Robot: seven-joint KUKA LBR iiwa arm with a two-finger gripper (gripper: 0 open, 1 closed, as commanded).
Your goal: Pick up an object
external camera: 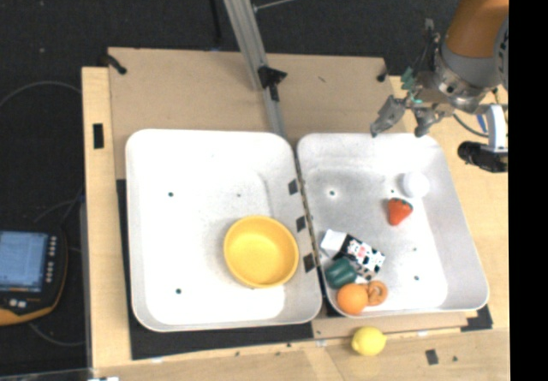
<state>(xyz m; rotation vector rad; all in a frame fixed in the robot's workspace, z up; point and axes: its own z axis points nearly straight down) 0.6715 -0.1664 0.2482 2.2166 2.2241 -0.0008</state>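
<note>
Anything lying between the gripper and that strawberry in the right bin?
In the camera view, a small white ball lies between the gripper and strawberry, just above it.

A single fixed camera hangs above the surface and looks down at a slant, so the far edge sits high in the frame and the near edge low. It stands far enough back to take in both white bins whole: the left bin and the right bin lie side by side across the middle. Dark floor shows past the surface's far and left edges, with a handheld screen lying off the left edge. A slanted metal pole rises from the far side toward the lens. The arm enters from the right, above the right bin's far right corner.
</note>
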